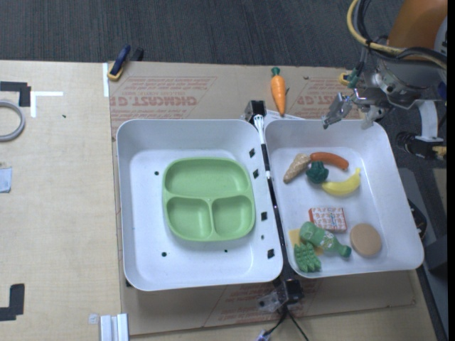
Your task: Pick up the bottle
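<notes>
The green bottle (pixel 323 239) lay in the right bin (pixel 398 190) toward 6 o'clock, beside a round cookie (pixel 366 239). The gripper (pixel 352 112) hovered well apart at the bin's 12 o'clock rim, fingers (pixel 335 112) spread and holding nothing.

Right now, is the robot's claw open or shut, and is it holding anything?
End effector: open, holding nothing, above the far edge of the right bin. The green bottle lies in that bin.

Green bottle (pixel 323 239) lies flat in right bin (pixel 398 190).
</notes>
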Available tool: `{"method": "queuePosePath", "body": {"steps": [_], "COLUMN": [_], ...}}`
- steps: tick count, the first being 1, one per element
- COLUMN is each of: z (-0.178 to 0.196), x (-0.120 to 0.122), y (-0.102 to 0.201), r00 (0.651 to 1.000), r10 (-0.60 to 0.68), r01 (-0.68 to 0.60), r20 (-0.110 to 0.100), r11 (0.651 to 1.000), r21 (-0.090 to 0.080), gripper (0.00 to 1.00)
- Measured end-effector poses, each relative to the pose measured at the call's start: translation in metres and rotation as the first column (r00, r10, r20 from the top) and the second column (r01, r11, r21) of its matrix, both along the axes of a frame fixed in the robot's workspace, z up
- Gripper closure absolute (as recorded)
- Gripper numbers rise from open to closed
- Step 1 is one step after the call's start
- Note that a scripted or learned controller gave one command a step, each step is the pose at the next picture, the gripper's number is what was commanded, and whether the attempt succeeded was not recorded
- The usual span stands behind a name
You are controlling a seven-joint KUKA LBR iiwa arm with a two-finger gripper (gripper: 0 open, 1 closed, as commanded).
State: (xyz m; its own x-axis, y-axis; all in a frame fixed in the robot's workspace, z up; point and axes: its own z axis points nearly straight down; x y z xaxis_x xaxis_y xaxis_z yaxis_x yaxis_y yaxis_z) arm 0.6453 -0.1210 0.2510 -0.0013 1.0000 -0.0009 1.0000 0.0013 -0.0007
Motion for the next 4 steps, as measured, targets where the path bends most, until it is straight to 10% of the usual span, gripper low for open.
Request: {"method": "queuePosePath", "body": {"steps": [1,2,3,4], "z": [0.010,-0.059,-0.059,-0.054], "x": [0.000,-0.035,-0.139,-0.168], "y": [0.000,0.139,0.163,0.222], "r00": [1.000,0.983,0.957,0.938], "r10": [0.002,0.184,0.289,0.346], "r01": [-0.002,-0.184,-0.289,-0.346], "r20": [0.001,0.000,-0.001,-0.001], "r11": [1.000,0.983,0.957,0.938], "r21": [-0.001,0.000,0.001,0.001], "gripper": [1.00,1.00,1.00,1.00]}}
